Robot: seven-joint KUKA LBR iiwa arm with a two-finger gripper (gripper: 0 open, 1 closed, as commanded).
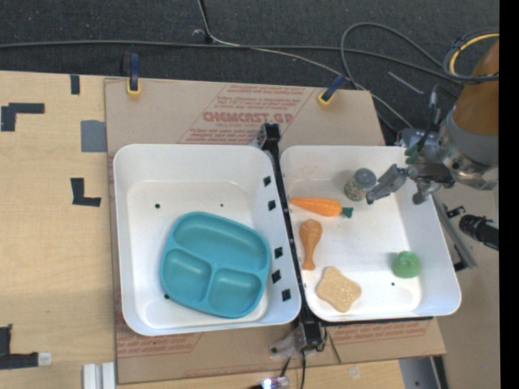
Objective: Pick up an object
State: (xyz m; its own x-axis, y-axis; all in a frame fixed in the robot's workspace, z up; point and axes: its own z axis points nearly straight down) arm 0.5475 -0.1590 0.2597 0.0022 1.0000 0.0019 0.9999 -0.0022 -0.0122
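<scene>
A grey robot arm with an orange band (474, 96) reaches in from the right over the far right corner of the right-hand bin (422, 298), one of two shallow white bins standing side by side on a cardboard sheet (243, 112) clamped to the wooden desk (49, 241). Its pincer (401, 185) hangs above the bin's far right part, its two dark fingers (385, 183) spread apart and gripping nothing.

Five small objects lie in the right bin. A small greyish jar-like item (358, 185) sits just beside the left finger, near the far wall; whether the finger touches it cannot be told. An orange toy carrot (318, 207) lies on its side toward the bin's left, its green tip pointing right. Near it, closer to the viewer, rests a tan toy drumstick (310, 241), and nearer still a beige toy bread slice (338, 288) lies by the near wall. A green round toy (406, 263) sits apart from them on the right side.

The left bin (130, 241) holds a teal divided plate (215, 263), tilted slightly, its three compartments facing up. Black cables (243, 45) run over the dark floor beyond the desk.
</scene>
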